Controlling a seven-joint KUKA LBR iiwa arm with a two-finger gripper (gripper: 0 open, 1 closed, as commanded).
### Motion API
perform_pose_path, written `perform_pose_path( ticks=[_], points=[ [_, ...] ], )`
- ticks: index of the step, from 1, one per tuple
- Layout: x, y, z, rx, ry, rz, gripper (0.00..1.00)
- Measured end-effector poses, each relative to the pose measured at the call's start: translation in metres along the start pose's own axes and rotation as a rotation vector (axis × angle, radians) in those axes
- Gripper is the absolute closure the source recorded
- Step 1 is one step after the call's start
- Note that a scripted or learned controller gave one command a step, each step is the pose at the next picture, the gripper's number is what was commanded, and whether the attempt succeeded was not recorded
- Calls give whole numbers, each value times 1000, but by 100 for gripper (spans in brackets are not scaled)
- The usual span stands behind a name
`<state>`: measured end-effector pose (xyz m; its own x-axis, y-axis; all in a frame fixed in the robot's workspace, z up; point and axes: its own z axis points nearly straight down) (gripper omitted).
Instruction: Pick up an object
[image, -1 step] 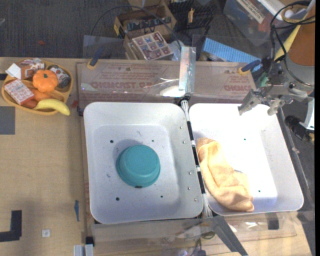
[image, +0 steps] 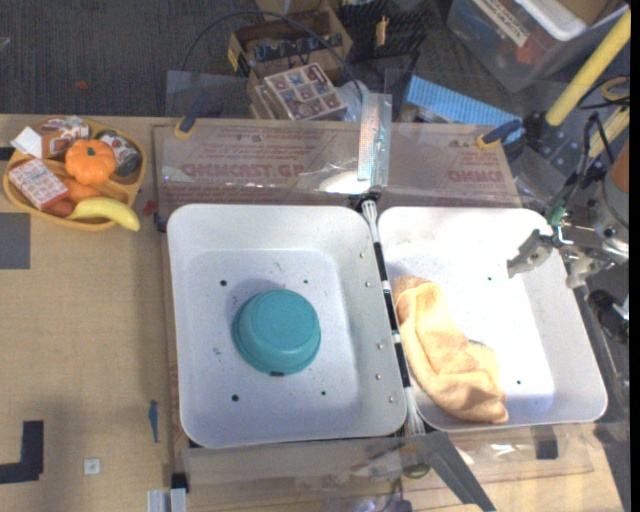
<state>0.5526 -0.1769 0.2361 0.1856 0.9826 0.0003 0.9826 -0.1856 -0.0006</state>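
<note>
Gripper (image: 528, 255) is sitting at the right rim of the right bin (image: 560, 400), poking in from the side with one grey piece reaching out over the white floor. Honestly can't tell its state from this angle, it's too small and tangled up with the hardware behind it, but nothing seems to be hanging from it.

Closest thing to it is the yellow cloth (image: 448, 352), crumpled along the left wall of that same bin, well apart from the tool. Further out, the left bin (image: 200, 240) has a teal bowl (image: 277, 331) upside down near its middle.

So I'd say this is still the approach stage, nothing picked yet. Next move probably means travelling left across the bin and coming down on a raised fold of the cloth.
</note>
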Motion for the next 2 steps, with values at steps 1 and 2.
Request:
perform_pose_path(
  ticks=[1,2],
  points=[
    [30,-57,146,-12,1,-71,0],
    [67,4,143,-8,-1,-164,0]
  ],
)
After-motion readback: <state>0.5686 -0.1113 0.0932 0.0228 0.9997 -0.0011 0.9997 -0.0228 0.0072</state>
